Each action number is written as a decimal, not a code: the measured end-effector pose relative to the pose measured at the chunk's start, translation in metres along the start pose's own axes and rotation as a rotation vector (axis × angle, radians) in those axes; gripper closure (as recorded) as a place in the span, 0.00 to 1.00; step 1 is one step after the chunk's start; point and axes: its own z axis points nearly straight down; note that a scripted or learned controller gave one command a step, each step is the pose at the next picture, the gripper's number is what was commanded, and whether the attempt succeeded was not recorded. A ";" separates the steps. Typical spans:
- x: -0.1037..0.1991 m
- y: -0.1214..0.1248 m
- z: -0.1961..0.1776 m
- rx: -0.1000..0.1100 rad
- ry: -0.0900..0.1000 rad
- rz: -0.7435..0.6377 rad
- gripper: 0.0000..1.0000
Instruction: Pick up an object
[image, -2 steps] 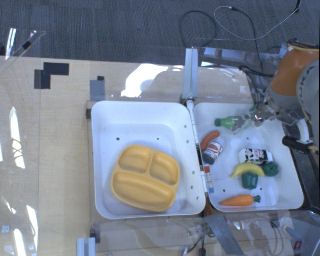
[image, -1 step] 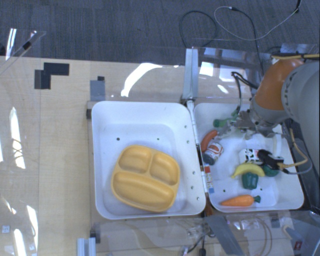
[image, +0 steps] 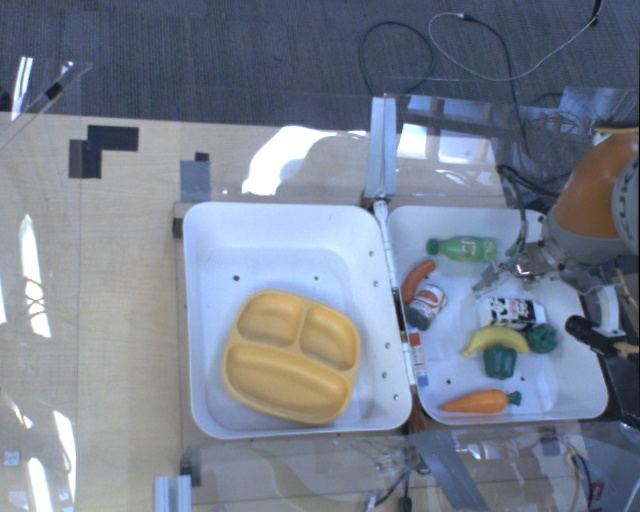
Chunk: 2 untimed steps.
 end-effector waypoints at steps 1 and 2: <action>-0.009 -0.002 0.000 -0.003 0.000 -0.451 0.00; -0.001 -0.076 -0.109 0.002 0.002 -0.337 0.00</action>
